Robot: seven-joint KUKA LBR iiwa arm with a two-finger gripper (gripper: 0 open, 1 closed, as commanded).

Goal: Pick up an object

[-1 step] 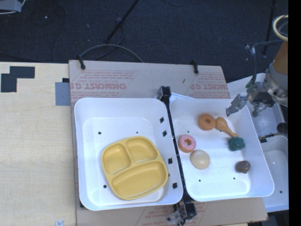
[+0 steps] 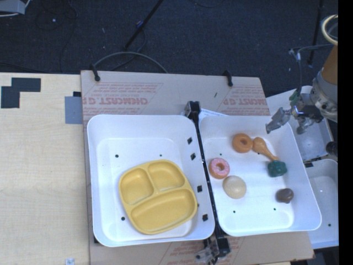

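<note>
The right bin [image 2: 259, 222] holds several small objects: an orange ring [image 2: 241, 143], a tan drumstick-shaped piece [image 2: 264, 148], a teal lump [image 2: 277, 169], a pink frosted donut [image 2: 219, 168], a cream ball [image 2: 234, 186] and a small brown lump [image 2: 284, 195]. My gripper [image 2: 289, 123] hangs over the bin's far right corner, above and to the right of the orange ring. It is open, with nothing between its fingers.
The left bin [image 2: 105, 142] holds a yellow divided plate [image 2: 159, 195]. A black divider [image 2: 201, 164] runs between the two bins. Cardboard [image 2: 143, 95] lies under both bins. White equipment [image 2: 325, 192] stands just right of the right bin.
</note>
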